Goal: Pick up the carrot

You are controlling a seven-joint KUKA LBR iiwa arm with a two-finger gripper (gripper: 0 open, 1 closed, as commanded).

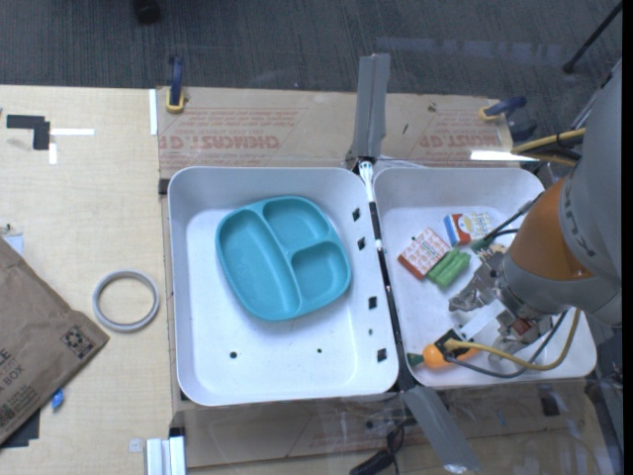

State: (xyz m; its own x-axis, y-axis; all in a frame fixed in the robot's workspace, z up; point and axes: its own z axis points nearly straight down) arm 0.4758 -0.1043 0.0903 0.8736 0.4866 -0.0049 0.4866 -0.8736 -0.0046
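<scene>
Where a pale wooden tabletop (79, 216) carries 2 shallow white bins side by side, 1 grey robot arm (554, 245) with an orange band reaches in from the view's right, over the right bin (415, 211). The left bin (198, 354) holds 1 teal plate (284, 255) with 3 compartments, lying flat near its middle. The right bin holds 4 loose things: 1 carrot (432, 356), 1 red-and-white packet (423, 252), 1 green piece (448, 268) just beside that packet, and 1 white packet with blue and red print (465, 228) toward the far side.

The carrot, small and orange, lies in the near corner of the right bin, on the side closest to the left bin and close against the wall. The claw (480, 300) hangs low over the middle of the same bin. The carrot sits nearer the camera than the claw and toward the view's left of it, close by. Whether the claw is apart or together cannot be told from this angle.

Outside the bins, 1 ring of tape (126, 299) lies flat on the tabletop to the view's left, and 1 brown cardboard box (30, 354) pokes in at the lower-left corner. 1 sheet of cardboard (257, 142) with red lettering lies under the far edge of both bins, with 2 blue clamps (175, 82) at its far corners. 1 grey post (371, 107) stands between the bins at the far side. Beyond the tabletop is dark grey carpet floor (297, 18).
</scene>
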